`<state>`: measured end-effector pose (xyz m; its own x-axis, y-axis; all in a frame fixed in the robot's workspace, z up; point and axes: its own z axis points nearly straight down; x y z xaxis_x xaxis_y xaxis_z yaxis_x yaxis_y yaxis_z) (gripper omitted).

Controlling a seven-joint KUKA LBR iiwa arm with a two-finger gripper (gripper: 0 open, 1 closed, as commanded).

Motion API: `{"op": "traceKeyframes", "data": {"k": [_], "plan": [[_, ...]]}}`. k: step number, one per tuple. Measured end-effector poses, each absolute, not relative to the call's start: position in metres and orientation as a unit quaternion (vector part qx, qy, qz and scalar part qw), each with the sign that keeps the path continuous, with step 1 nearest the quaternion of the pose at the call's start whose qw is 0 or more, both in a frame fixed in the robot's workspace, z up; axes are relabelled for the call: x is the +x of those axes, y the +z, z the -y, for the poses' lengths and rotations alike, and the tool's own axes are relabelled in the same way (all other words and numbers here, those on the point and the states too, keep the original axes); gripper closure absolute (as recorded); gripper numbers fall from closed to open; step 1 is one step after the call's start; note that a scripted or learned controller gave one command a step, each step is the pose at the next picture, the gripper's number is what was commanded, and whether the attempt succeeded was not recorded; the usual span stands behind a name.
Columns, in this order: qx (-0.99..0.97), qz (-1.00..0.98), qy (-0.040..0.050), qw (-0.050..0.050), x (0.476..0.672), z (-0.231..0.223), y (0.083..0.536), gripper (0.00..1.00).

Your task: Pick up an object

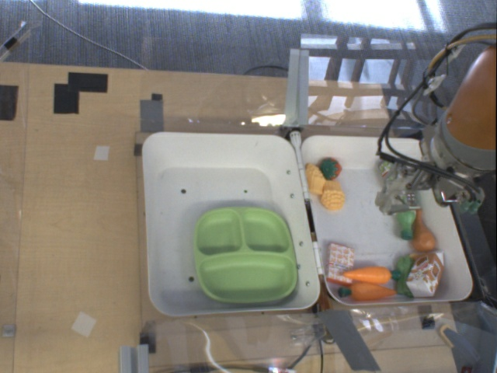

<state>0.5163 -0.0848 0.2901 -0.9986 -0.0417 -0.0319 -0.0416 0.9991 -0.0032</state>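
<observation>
On the wooden surface (70, 231) two white bins sit side by side: the left bin (171, 169) carries a green divided plate (245, 253), while the right bin (361, 169) holds small toy foods. The arm (474, 115) reaches in from the right, its hand (397, 200) low over the right bin, just above a green piece (406, 224); whether its fingers are spread or closed cannot be made out. Two carrots (366, 283) lie along the near wall beside a small carton (425, 274), yellow corn (332, 199) near the divider.

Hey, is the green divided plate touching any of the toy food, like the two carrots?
Apart. The camera view shows the green plate in the left bin and the carrots in the right bin, the bin walls between them.
</observation>
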Motion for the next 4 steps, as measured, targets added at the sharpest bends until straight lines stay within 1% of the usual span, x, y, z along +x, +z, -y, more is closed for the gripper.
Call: {"op": "traceKeyframes", "data": {"k": [2, 3, 4], "plan": [[-0.023, -0.999, -0.0024, 0.027, 0.522, 0.083, 0.315, 1.00], [-0.075, -0.997, -0.0001, 0.004, 0.491, 0.066, 0.249, 1.00], [-0.156, -0.988, -0.0003, 0.006, 0.615, 0.062, 0.271, 1.00]]}}
